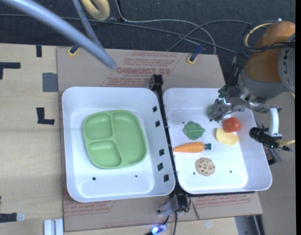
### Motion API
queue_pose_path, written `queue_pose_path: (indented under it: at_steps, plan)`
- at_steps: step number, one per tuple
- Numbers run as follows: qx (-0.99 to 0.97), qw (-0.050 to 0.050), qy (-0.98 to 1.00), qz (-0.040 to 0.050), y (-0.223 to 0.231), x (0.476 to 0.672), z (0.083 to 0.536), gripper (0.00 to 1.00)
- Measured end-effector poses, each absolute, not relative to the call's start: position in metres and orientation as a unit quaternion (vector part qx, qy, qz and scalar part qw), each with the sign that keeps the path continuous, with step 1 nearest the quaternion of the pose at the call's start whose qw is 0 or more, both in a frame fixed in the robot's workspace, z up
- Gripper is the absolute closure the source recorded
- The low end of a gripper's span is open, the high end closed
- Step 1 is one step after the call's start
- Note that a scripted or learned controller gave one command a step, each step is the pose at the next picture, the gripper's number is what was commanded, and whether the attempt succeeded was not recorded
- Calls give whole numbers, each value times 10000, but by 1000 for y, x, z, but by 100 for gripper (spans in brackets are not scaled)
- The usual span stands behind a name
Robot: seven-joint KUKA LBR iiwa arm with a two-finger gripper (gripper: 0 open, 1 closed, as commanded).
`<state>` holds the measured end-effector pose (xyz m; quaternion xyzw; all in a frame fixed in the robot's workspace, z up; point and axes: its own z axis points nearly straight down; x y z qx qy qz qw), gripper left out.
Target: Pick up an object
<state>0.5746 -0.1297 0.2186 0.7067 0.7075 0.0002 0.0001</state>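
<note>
Reaching in from 3 o'clock: grey arm [268,77] with orange band, gripper [220,109] low over the right bin [258,180], toward that bin's 1 o'clock corner. Finger state not readable at this angle; cannot tell whether spread or closed, and nothing seen between them.

Lying in the right bin:
- red tomato [231,125], just beside the gripper at its 4 o'clock, possibly touching.
- yellow piece [227,137], touching the tomato at its 6 o'clock.
- green leafy item [193,129], near the bin centre, at 8 o'clock from the gripper.
- orange carrot [190,148], lying flat, green tip toward 3 o'clock, just below the leafy item.
- cookie [205,166], at 5 o'clock from the carrot, apart from it.

Resting in the left bin [72,102]: green divided plate [113,138], three compartments, flat.
</note>
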Motion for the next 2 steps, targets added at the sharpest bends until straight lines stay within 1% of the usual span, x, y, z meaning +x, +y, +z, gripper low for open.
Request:
queue_pose_path:
  at_steps: [1,2]
  plan:
    - [7048,-6,7094,5,-83,590,228,100]
    - [7049,-7,7093,3,-35,601,234,100]
